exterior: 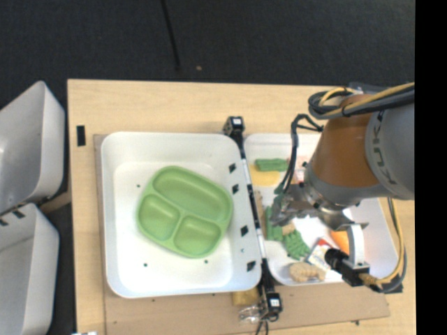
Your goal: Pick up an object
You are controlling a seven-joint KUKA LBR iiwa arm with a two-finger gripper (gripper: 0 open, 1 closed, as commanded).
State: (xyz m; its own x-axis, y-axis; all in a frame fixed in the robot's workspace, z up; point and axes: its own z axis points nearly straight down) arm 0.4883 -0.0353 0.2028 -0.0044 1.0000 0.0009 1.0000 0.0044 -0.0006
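Clutter is lying in the right-hand shallow white plastic bin (pixel 391 218), and I am reaching down into it from the right with my grey arm and its orange band (pixel 347 145). My end effector (pixel 281 213) is hanging low near that bin's left wall, just above a knobbly green plastic toy (pixel 292 243) that is sitting toward the bin's near-left part. I cannot tell how far my end effector is open, nor whether anything is in it, since my own wrist is covering it from above.

A flat green oblong piece (pixel 269 164) is lying at the far-left corner of the same bin, with a pale yellow flat block (pixel 264 179) just beside it on the near side. A beige lumpy biscuit-like object (pixel 306 273) is resting against the near edge, and a small orange item (pixel 339 239) is lying right of the green toy, partly under my cabling.

The left-hand shallow white plastic bin (pixel 119 180) is carrying a light green divided plastic plate with three compartments (pixel 184 211), sitting flat around its middle. Both bins are standing side by side on the light wooden tabletop (pixel 167 103).
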